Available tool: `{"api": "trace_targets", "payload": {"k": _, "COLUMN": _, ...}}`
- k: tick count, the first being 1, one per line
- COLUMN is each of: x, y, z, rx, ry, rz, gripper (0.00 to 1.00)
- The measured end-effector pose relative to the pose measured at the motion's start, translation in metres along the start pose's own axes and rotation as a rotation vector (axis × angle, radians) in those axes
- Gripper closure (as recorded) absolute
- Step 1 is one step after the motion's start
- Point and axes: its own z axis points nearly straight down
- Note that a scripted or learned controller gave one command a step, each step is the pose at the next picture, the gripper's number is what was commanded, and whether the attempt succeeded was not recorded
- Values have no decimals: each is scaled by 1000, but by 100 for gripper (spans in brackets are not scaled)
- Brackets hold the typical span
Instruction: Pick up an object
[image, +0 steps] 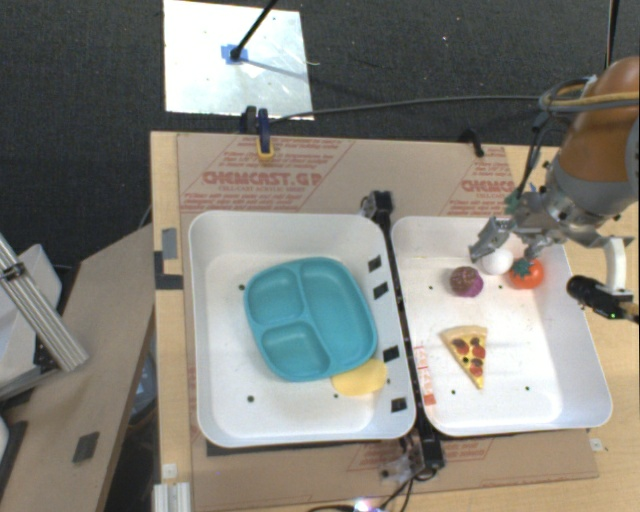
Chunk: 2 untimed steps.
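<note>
A dark, speckled floor fills the upper part of the frame, with a shiny square sheet (238, 57) lying on it at upper left. Below it stands the desk (330, 165), covered with a tan board printed in red letters, and on this sit two shallow white bins side by side.

The left bin (215, 300) holds a teal divided plate (310, 318) set at a slant near its middle, with a pale yellow disc (361, 379) peeking out from under the plate's lower right edge.

The right bin (570, 400) holds four small things. A white egg-shaped ball (497, 262) lies in the upper middle of the bin. Just left of and below it, touching or nearly so, sits a dark purple round object (465, 281). To the right of the white ball is a red-orange tomato-like object (527, 273). Lower down, well apart from these, lies a toy pizza slice (468, 353), its point aimed at the bottom of the frame.

The arm (600, 130) comes in from the upper right corner, its orange band showing above a grey wrist. The hand (510, 238) hangs over the upper part of the right bin, just above the white ball and the tomato-like object. Whether its fingers are parted or closed cannot be told, nor whether they touch either object.

A black cable (420, 102) runs across the top of the desk toward the arm.
</note>
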Motion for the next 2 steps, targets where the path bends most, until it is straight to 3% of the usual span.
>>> {"api": "trace_targets", "payload": {"k": 1, "x": 0, "y": 2, "z": -6, "rx": -10, "ry": -1, "rz": -2, "gripper": 0}}
{"api": "trace_targets", "payload": {"k": 2, "x": -8, "y": -4, "z": 46, "rx": -6, "ry": -1, "rz": 0, "gripper": 0}}
